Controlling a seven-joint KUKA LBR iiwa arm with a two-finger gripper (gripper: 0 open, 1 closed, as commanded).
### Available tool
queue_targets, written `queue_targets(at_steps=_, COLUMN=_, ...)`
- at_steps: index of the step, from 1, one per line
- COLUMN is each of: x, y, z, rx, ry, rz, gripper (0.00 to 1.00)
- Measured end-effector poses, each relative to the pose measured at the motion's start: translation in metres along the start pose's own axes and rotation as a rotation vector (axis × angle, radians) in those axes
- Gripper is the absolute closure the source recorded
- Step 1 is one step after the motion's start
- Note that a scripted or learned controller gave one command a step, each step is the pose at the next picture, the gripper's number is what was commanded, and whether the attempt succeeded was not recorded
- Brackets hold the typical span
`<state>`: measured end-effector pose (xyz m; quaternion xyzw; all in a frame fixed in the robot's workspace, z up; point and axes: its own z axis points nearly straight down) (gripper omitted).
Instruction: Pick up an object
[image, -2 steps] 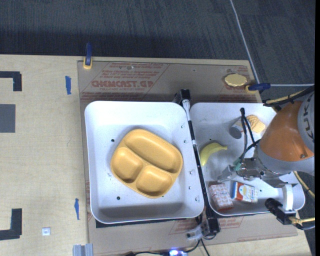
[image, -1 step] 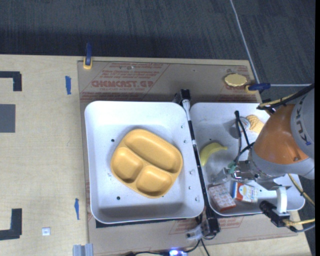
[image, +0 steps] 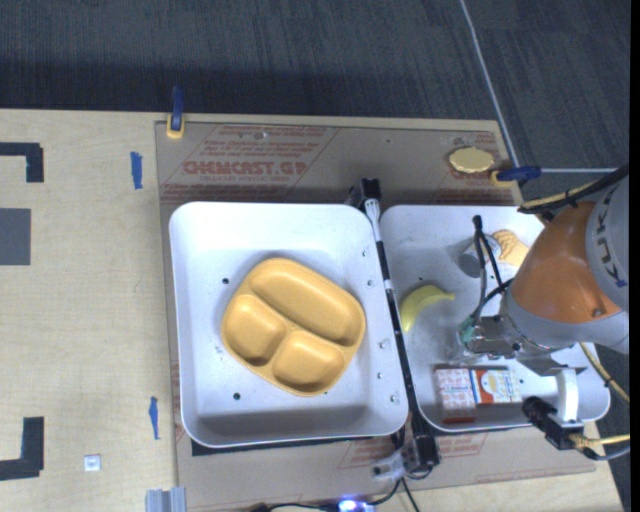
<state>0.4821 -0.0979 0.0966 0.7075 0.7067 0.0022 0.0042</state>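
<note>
A: Starting at the left of the frame, what do you see on the table (image: 80, 330)?

B: The left bin (image: 200, 240) holds one yellow tray (image: 290, 325) with three compartments, lying upside down, I think. Nothing touches it.

A: And to the right?

B: In the right bin (image: 425, 225) there is a banana (image: 422, 303) close to the wall between the bins. Below it, near the bottom edge of this bin, a small carton (image: 478, 388) lies flat. One pale object (image: 507, 244) is in the upper part, half hidden behind the arm (image: 570, 275).

A: What does the tool do?

B: The tool (image: 486, 334) is low in the right bin, between banana and carton, just above the carton. Whether it is open or closed, I cannot tell; cables hide it. I see nothing in it.

A: So which step?

B: I judge it is the reaching step, nothing lifted yet. Next it must settle over one object, probably carton or banana, close and lift.
</note>
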Motion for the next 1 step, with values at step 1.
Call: queue_targets(at_steps=1, x=0.0, y=0.0015, z=-0.0101, rx=-0.004, ry=-0.001, rz=0.0, gripper=1.0)
